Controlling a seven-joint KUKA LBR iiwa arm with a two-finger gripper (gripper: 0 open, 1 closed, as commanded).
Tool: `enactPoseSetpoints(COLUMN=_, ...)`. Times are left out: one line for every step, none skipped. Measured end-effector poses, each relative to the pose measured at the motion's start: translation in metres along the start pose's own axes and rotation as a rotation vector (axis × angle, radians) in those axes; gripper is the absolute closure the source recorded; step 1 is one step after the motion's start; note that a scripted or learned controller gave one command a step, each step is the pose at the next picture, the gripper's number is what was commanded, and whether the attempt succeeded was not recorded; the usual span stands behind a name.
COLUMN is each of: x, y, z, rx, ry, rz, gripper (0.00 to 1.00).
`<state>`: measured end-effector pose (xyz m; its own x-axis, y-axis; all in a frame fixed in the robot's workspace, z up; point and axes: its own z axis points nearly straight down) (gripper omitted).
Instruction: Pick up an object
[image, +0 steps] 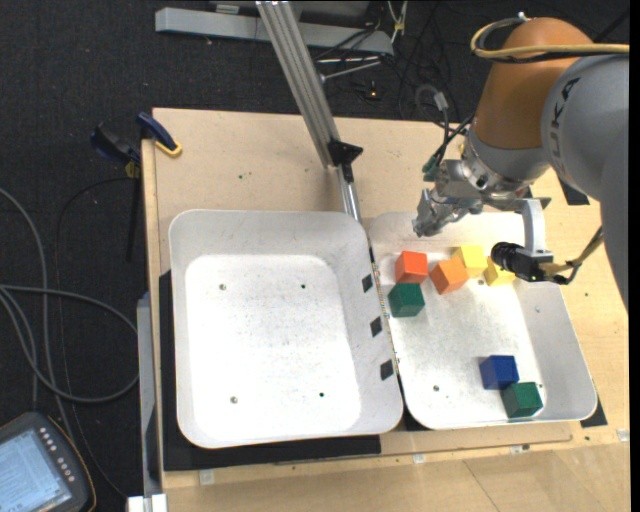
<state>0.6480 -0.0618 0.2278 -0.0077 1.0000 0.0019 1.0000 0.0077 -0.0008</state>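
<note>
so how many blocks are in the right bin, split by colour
orange: 2
green: 2
yellow: 1
blue: 1
total: 6 blocks, all in the right bin
</note>
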Motion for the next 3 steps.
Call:
enactPoseSetpoints(x=0.045, y=-0.01, z=0.004, rx=0.001, ry=0.0, rz=0.001, gripper=1.0)
enactPoseSetpoints(x=0.089, y=-0.028, z=0.01, rx=0.002, ry=0.0, rz=0.001, gripper=1.0)
enactPoseSetpoints(x=0.138, y=-0.049, z=-0.005, rx=0.0, ry=0.0, rz=0.0, gripper=1.0)
